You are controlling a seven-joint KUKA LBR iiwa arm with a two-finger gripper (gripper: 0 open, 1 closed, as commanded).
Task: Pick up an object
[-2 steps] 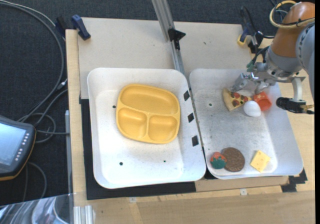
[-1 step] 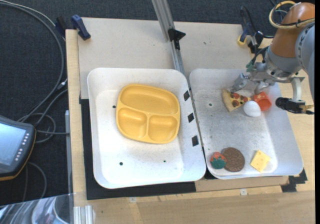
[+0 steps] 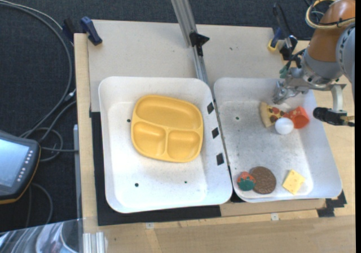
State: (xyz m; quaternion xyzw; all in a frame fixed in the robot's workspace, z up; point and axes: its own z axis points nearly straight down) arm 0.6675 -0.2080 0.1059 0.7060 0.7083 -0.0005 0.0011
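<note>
1. The desk (image 3: 146,49) carries two shallow white bins side by side. The left bin (image 3: 113,150) holds a yellow divided tray (image 3: 167,128), well apart from the arm's reach at this moment.
2. The right bin (image 3: 248,145) holds the small pieces. A cluster sits near its upper right: a pizza-slice toy (image 3: 268,114), a white ball (image 3: 284,126) and an orange block (image 3: 300,117), all touching or just beside one another. Along the bottom edge lie a brown disc (image 3: 263,180), a small red-and-green piece (image 3: 246,180) beside it, and a yellow cheese wedge (image 3: 293,181).
3. The grey arm (image 3: 327,43) hangs over the cluster, with the jaws (image 3: 281,95) just above the pizza-slice toy. Whether they stand open or closed I cannot tell; nothing is seen between them.
4. Risk, as I judge it: the three pieces are crowded, so a descent could land on an edge and push them apart, or roll the ball away, leaving nothing caught.
5. The bin's near wall could also hamper a finger coming down at that side.
</note>
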